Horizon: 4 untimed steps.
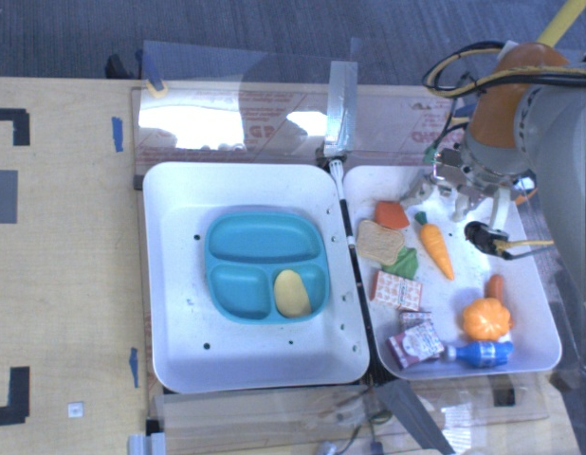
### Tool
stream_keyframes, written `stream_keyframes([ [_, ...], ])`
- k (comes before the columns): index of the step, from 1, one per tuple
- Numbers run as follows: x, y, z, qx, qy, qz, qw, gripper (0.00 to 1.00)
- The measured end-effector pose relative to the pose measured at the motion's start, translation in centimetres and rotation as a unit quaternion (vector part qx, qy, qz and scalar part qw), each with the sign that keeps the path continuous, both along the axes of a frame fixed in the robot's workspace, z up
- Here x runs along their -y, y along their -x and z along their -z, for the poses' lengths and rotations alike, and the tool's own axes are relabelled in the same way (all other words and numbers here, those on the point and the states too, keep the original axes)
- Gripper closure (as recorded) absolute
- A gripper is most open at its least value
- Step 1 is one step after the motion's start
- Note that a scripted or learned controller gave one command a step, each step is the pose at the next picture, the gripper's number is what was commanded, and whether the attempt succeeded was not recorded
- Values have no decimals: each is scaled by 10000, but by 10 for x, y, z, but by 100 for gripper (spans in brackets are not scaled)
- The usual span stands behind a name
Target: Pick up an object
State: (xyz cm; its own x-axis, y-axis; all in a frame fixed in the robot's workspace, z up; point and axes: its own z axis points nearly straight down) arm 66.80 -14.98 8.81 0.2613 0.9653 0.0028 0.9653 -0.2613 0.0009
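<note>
The jaws [468, 194] hang over the right bin [544, 335] near its far edge; how far apart they stand I cannot tell, and nothing shows between them. At their 7 o'clock lies a carrot [435, 248], with a tomato [391, 214] and a slice of bread [379, 242] at 9 o'clock of it. Nearer me sit an orange [486, 319], a blue bottle [481, 354] and small cartons [398, 292]. In the left bin [170, 330], a blue tray [260, 245] holds a potato [292, 293].

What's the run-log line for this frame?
gripper: above right bin, far end | carrot: lying in bin | yellow potato: in blue tray
</note>
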Motion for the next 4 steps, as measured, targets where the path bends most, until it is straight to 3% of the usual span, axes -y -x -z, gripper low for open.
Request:
stream_keyframes([
  [1, -25, 0, -1, 12, 30, -53, 10000, 0],
  [2, -20, 61, 2, 7, 14, -640, 9979, 0],
  [3, -20, 58, -11, 42, 15, -634, 9980, 100],
  [4, -64, 32, -130, 45, 17, -1059, 9944, 100],
])
